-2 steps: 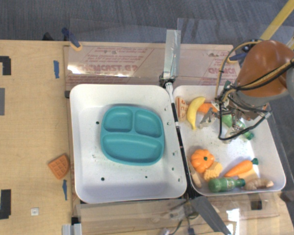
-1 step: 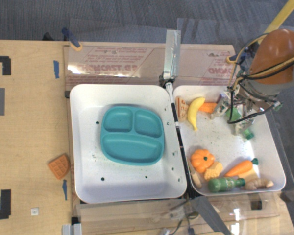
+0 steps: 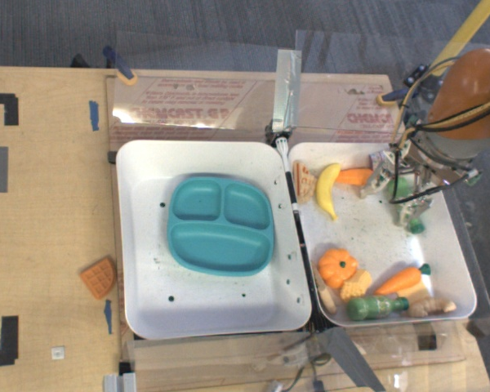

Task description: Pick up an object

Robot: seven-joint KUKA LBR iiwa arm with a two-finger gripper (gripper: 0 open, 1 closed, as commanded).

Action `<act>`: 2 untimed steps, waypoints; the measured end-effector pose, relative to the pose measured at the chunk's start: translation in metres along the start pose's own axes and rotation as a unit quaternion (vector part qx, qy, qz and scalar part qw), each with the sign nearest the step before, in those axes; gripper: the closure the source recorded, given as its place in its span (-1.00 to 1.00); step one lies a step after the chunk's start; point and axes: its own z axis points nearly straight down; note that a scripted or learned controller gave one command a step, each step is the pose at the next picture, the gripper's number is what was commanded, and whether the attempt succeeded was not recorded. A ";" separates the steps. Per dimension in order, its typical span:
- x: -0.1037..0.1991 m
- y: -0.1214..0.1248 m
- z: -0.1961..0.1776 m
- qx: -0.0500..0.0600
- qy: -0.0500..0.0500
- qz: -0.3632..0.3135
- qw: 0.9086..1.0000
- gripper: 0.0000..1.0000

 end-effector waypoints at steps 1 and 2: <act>-0.009 -0.007 0.001 -0.003 0.000 -0.025 1.000 -1.00; -0.012 -0.009 0.001 -0.006 0.001 -0.039 0.999 -1.00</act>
